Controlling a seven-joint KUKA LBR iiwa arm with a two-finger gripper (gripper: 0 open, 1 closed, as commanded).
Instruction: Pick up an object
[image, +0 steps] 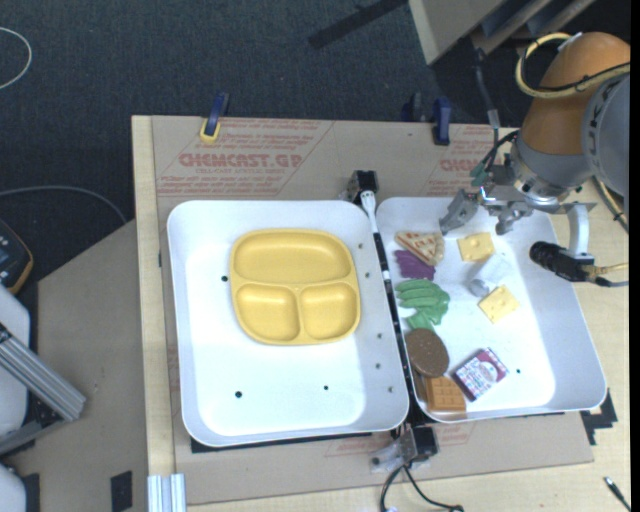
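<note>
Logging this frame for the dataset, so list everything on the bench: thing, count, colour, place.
White bins: 2, white, side by side; left bin, right bin.
Divided tray: 1, yellow, left bin.
Sandwich wedge: 1, tan, right bin, rear.
Purple piece: 1, purple, beside the wedge.
Green piece: 1, green, right bin, left side.
Yellow blocks: 2, yellow;.
Round cookie: 1, brown, front.
Waffle: 1, tan, front edge.
Packet: 1, maroon, front.
Clamps: 2; yellow, blue, board's rear edge.
Gripper: 1, grey, above right bin's rear.

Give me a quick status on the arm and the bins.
Gripper open, above right bin's far end, holding nothing. Yellow cheese square nearest below it. Waffle wedge and white block crowd close by.
</note>
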